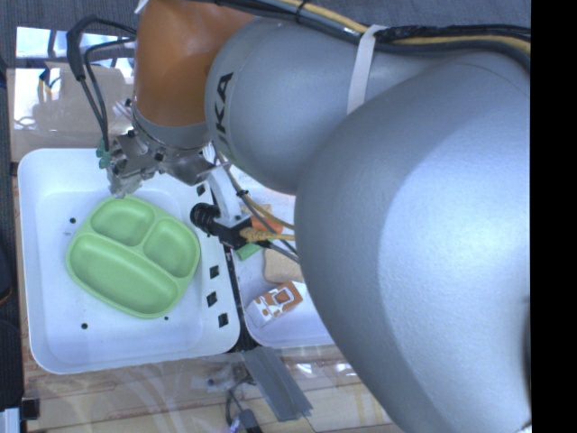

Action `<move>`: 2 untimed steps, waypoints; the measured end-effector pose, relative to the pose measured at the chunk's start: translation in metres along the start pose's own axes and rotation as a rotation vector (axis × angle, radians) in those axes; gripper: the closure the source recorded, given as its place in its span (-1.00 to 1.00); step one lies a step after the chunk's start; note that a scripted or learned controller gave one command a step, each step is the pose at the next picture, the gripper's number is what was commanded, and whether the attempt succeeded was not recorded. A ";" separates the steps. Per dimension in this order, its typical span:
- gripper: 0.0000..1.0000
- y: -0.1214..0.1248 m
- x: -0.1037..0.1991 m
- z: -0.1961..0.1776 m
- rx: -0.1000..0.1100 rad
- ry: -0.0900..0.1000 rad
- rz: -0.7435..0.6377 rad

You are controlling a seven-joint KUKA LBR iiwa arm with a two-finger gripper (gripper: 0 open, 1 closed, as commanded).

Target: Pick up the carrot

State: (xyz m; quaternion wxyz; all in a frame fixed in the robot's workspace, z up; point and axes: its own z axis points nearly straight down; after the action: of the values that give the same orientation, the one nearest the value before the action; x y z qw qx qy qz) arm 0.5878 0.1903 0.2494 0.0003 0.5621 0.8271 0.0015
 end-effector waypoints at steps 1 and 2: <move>1.00 -0.024 0.022 -0.001 0.010 -0.003 0.452; 1.00 -0.040 0.048 -0.085 0.000 -0.001 0.800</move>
State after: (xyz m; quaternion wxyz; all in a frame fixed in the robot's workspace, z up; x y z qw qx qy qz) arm 0.5329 0.2199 0.3341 -0.0001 0.8398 0.5430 0.0012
